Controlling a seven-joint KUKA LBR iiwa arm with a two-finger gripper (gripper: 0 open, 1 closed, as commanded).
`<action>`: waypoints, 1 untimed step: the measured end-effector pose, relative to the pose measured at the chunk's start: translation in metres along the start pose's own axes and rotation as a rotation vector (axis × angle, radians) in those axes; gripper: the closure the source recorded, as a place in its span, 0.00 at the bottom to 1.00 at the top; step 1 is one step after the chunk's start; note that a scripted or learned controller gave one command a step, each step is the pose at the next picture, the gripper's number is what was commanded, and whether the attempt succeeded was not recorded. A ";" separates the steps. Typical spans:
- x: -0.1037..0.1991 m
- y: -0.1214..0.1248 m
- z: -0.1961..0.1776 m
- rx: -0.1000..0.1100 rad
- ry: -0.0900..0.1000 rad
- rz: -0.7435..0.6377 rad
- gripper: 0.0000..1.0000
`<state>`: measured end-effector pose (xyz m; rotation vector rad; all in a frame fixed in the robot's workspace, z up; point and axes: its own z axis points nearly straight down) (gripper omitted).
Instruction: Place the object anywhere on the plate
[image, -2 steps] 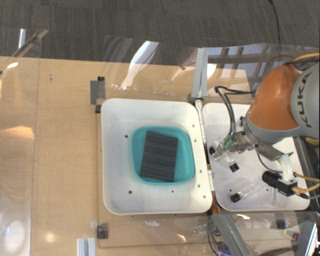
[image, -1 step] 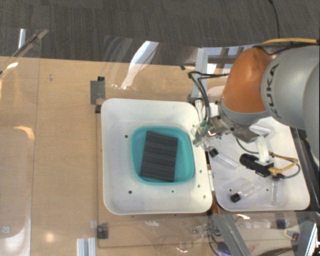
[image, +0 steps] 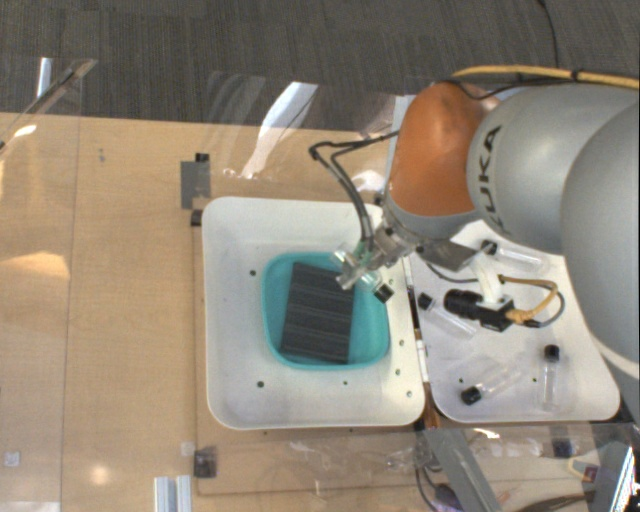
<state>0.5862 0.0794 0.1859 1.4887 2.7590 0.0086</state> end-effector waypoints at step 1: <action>0.000 0.000 0.000 0.000 0.000 0.001 0.00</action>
